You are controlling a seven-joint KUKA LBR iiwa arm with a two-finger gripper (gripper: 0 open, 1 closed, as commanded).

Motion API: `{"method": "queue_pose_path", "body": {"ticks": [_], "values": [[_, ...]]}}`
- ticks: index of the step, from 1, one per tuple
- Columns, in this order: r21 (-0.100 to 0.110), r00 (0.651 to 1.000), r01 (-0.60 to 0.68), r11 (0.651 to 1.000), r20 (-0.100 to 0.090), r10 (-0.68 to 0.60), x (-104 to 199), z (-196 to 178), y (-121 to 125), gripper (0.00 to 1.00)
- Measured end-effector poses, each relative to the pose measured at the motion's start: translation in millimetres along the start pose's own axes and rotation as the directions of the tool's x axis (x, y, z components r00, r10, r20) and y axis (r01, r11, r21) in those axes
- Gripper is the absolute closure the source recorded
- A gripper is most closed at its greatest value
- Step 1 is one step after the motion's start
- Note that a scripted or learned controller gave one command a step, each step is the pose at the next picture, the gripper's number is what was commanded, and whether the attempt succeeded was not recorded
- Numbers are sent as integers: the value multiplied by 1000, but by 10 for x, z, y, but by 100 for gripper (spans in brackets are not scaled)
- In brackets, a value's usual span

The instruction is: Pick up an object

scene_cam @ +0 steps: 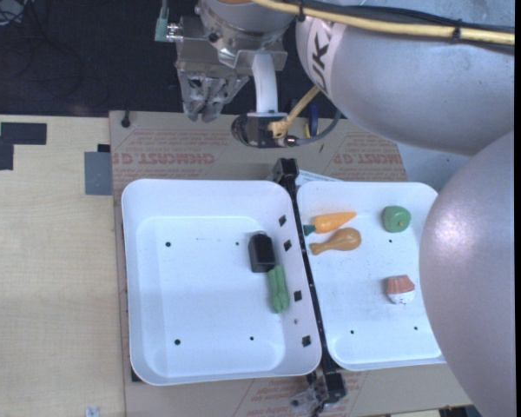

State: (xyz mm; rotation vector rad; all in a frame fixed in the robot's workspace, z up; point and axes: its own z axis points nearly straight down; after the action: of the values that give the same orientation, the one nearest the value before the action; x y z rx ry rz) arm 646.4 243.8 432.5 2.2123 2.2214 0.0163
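Observation:
My gripper [205,102] hangs high above the back edge of the left bin [148,259], its fingers close together with nothing between them. In the left bin, near its right wall, lie a black block [260,253] and a green pickle-shaped piece [279,288] just below it. The right bin [365,337] holds an orange carrot [333,221], a tan pear-shaped piece [338,242], a green round fruit [396,219] and a small red and white piece [400,289]. The gripper stands far from all of them.
The grey arm [469,259] covers the right side of the view and the right bin's far edge. A brown cardboard sheet [182,150] lies under both bins. A wooden bench top [43,276] extends to the left. A yellow cable [399,24] runs along the arm.

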Motion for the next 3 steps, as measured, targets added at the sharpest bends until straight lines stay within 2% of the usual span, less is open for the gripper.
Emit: {"method": "queue_pose_path", "body": {"ticks": [1, 2, 3], "values": [[21, 1000, 1, 1000, 3, -1, 8, 119, -1043, 100], [13, 1000, -7, 1000, 5, 7, -287, 5, -542, 100], [14, 1000, -1, 1000, 5, 1, -58, 572, -16, 100]]}}
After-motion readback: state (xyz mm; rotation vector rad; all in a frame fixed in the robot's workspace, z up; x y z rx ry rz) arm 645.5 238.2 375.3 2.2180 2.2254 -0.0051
